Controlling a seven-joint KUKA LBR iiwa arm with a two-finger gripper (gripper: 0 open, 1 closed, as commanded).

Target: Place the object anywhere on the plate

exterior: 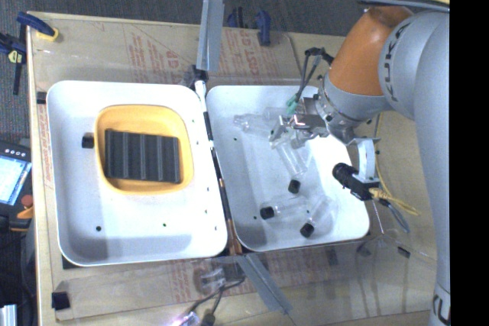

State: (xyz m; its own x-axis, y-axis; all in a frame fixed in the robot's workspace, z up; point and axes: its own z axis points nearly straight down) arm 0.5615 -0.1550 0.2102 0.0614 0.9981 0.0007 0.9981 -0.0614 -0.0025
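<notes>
We see the gripper (pixel 294 135) over the upper part of the right bin (pixel 243 187), right of the frame centre. Its transparent fingers are hard to read, so we cannot tell if they are apart or closed. Some small clear objects with black caps (pixel 293 185) lie in the lower part of this bin, below the gripper. The yellow plate (pixel 114 118) with a dark ribbed insert (pixel 143 155) sits in the left bin (pixel 69 225).
</notes>
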